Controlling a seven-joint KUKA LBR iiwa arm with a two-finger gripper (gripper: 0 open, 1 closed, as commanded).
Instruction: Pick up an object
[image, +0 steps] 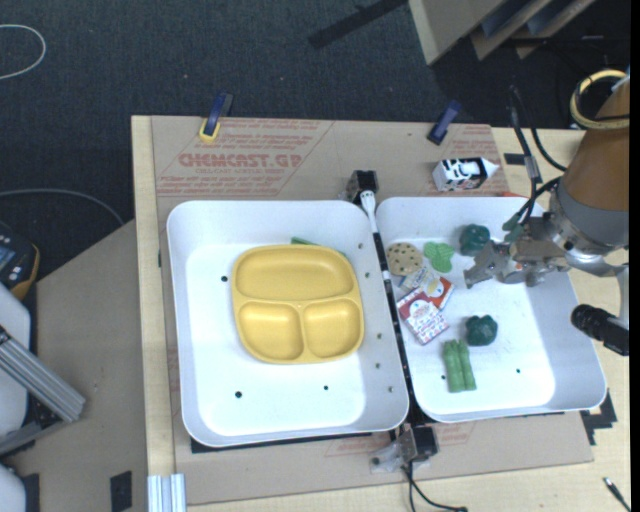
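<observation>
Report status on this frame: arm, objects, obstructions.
End effector low over right white bin, nothing seen held. Dark green round toy beside it. Red-white packet untouched.

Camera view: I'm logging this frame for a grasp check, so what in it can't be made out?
- Tool, camera view: its grey metal parts blur together over the right white bin, so whether it grips anything is unclear.
- Green item in the left white bin: mostly hidden behind the yellow three-compartment plastic tray.
- Red-and-white packet: print too small to read.
</observation>
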